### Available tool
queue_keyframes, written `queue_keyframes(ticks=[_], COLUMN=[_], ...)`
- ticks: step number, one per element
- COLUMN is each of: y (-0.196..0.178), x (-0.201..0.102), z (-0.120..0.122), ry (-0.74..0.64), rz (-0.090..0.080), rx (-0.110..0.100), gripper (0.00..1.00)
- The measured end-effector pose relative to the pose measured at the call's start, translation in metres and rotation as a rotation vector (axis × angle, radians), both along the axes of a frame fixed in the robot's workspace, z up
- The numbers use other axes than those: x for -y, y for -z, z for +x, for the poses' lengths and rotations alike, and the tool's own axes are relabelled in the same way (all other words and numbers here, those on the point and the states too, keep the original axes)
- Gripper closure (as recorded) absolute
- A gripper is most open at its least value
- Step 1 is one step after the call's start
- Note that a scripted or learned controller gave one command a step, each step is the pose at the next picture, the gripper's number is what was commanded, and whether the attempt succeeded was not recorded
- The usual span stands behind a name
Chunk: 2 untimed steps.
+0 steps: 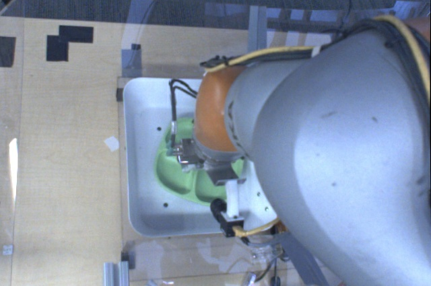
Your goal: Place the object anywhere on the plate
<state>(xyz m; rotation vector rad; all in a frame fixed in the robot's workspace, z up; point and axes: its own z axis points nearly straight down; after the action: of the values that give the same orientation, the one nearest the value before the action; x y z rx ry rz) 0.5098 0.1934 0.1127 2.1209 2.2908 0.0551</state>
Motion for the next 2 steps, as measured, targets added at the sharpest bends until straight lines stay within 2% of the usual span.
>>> queue_keyframes(ticks=[1, 2], y=[-0.077, -0.028], x=[0.054, 0.063], z=[0.028, -0.023], ry=[0.153, 0.038], rz=[-0.009, -0.011], rx=[-0.036, -0.037], gripper=[1.0, 1.0])
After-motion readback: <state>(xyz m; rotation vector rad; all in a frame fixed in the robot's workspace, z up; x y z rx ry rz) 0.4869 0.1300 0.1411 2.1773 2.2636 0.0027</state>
